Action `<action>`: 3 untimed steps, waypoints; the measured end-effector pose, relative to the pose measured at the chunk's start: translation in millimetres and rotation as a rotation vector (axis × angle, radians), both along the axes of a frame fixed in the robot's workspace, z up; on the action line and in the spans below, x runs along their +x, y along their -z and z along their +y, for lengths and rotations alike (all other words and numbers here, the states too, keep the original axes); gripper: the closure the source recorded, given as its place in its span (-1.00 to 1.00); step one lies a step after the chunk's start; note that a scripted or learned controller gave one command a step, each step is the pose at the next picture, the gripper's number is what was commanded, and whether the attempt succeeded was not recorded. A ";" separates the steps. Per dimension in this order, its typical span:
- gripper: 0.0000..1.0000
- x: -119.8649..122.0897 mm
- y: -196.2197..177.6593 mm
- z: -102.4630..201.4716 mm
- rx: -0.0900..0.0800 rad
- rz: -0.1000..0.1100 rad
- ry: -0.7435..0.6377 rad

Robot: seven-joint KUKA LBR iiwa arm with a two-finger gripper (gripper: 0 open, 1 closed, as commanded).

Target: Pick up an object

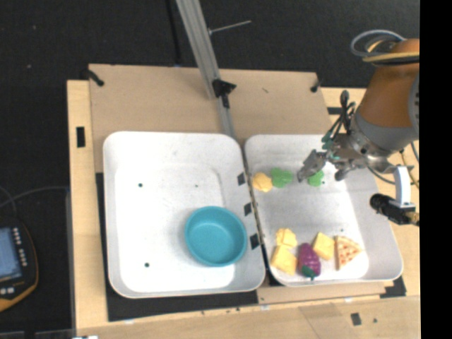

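Observation:
My gripper [325,171] hangs over the back part of the right bin [367,210], its two fingers spread apart and open. A small green toy piece [316,180] lies on the bin floor just under the left finger [310,167], not held. To its left rest another green piece [281,178] and a yellow round piece [262,182]. Along the bin's front edge lie yellow cheese chunks [284,249], purple grapes [308,259], a yellow cube [323,245] and a pizza slice [346,251].
A blue bowl [214,235] sits in the left bin [141,189] near its front right. A slanted metal pole [205,55] rises behind the bins. Cables and a black fitting [388,207] hang off the arm at the right.

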State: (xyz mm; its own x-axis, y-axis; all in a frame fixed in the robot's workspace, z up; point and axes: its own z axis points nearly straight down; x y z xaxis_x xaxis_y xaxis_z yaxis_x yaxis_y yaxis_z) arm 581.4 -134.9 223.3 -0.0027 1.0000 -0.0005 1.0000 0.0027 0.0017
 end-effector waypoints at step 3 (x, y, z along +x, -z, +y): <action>-1.00 -4.1 121.7 5.3 0.000 0.007 0.004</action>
State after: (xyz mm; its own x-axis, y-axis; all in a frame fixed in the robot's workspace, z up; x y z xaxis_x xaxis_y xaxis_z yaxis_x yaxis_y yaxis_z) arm 577.4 -129.6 101.6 0.0012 1.0000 -0.0009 1.0000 -0.0012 -0.0049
